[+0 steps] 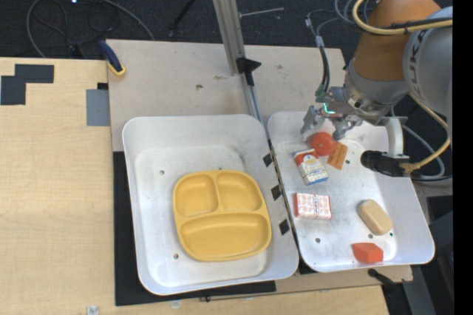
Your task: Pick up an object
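Camera view, looking down at a slant, takes in two shallow white bins side by side on the bench. On the floor of the left bin [148, 158] lies a yellow plastic plate with three compartments [220, 214], set flat and well away from the arm; it reads as a bulky item left apart, not a likely target for now.

The right bin [414, 232] carries the small, graspable things, scattered loosely so that each can be approached from above. A round red-orange ball-like object [321, 143] sits near the bin's far end, touching or just beside a small orange block [338, 156] tilted on its right. Just below them stands a small white carton with blue and red print [312, 169], and nearer the camera a flat pink-and-white printed box [312, 206] lies alone. A tan oblong piece like a bread roll [375, 217] and a red wedge-shaped piece [367, 253] rest well apart toward the bin's near right corner.

The grey arm with its orange band [392, 14] reaches in from the right, wrist bent down over the far end of the right bin. Its gripper [326, 126] hangs directly above the red-orange ball, with pale fingers spread on either side of it, so the jaws look released and nothing is gripped between them. Whether the fingertips touch the ball or the bin floor is unclear. By that placement, the ball appears to be the object chosen, though the neighbouring orange block crowds one side.
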`<state>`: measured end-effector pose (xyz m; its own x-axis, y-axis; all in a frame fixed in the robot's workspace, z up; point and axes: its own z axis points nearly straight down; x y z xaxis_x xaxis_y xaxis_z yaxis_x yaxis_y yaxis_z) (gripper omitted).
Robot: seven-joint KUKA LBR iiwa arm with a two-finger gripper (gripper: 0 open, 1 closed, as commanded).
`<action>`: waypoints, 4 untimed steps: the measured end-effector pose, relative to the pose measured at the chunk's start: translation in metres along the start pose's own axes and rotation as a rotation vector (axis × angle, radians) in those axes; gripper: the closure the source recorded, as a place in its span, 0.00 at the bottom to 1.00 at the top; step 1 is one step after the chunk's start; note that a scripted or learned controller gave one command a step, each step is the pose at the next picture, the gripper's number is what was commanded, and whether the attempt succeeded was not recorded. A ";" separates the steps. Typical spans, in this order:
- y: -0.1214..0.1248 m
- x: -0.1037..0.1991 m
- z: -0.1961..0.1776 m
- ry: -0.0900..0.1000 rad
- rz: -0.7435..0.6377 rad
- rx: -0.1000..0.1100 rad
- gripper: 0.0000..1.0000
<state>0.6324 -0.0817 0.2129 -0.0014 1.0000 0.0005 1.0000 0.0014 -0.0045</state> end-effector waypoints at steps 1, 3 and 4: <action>0.001 0.000 -0.002 0.000 0.000 -0.004 0.00; -0.002 -0.003 0.107 -0.001 0.002 0.001 0.00; 0.001 -0.005 0.119 -0.007 0.003 -0.013 0.00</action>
<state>0.6334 -0.0866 0.0940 0.0017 1.0000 -0.0068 1.0000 -0.0016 0.0088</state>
